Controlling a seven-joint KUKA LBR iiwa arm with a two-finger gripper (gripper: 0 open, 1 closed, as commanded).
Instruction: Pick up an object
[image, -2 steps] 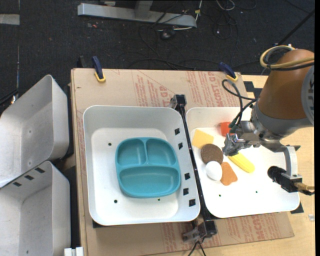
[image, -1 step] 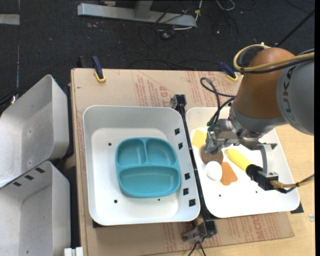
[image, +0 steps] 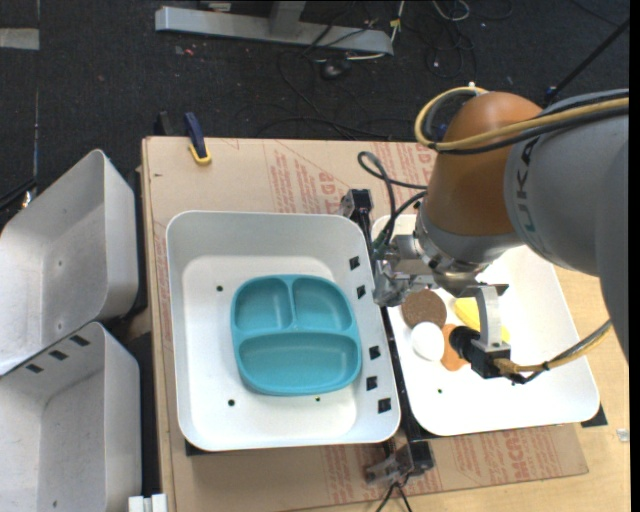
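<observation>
My gripper (image: 402, 288) hangs low over one white bin (image: 545, 392). My wrist hides the jaws, so I cannot tell whether they stand wide or narrow. Nothing shows held, so I judge the pick not yet made. Just beside the jaws lies one brown disc (image: 424, 303), past it one white ball (image: 428, 341), one yellow piece (image: 466, 311) and what may be one orange piece (image: 455, 357). Well apart, across the wall, the neighbouring bin (image: 200, 245) holds one teal divided plate (image: 296, 335).

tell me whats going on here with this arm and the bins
The arm hangs low over the right bin, above a cluster of a brown disc, white ball, yellow piece and orange piece. I can't see anything held. The left bin holds a teal divided plate, lying flat.
</observation>
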